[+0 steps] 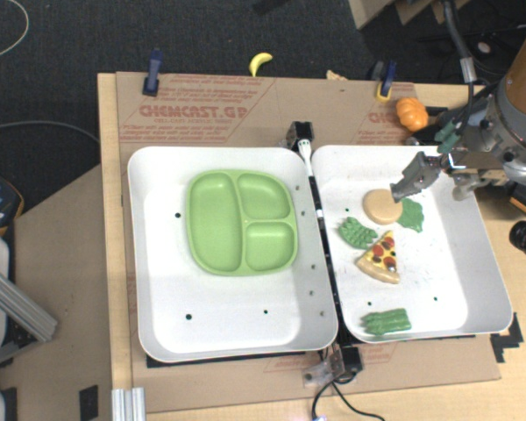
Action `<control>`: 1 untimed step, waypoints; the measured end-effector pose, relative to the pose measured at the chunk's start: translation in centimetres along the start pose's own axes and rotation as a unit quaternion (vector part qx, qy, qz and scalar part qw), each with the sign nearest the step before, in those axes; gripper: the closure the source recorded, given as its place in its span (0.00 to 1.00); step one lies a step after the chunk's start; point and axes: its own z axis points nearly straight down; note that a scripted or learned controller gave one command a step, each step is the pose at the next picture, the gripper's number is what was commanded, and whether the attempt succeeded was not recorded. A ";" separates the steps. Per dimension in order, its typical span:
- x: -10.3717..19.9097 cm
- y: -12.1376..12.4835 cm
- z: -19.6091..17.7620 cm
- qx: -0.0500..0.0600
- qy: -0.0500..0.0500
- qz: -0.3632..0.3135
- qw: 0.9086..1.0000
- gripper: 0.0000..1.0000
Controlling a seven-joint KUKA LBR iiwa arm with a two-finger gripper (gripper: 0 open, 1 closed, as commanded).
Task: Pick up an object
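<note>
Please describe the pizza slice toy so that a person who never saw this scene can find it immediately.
Look in the right white bin, near its middle. The pizza slice toy lies below the round tan disc and right of a green leafy piece. It alone is triangular, yellow with red dots; its neighbours are green or plain tan.

We read red print "CHEMCAST G.P" on the brown paper-faced sheet [202, 108] under the bins; its smaller lines are illegible.
</note>
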 end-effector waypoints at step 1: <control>-4.9 -0.9 16.8 0.019 -0.001 0.009 1.000 0.00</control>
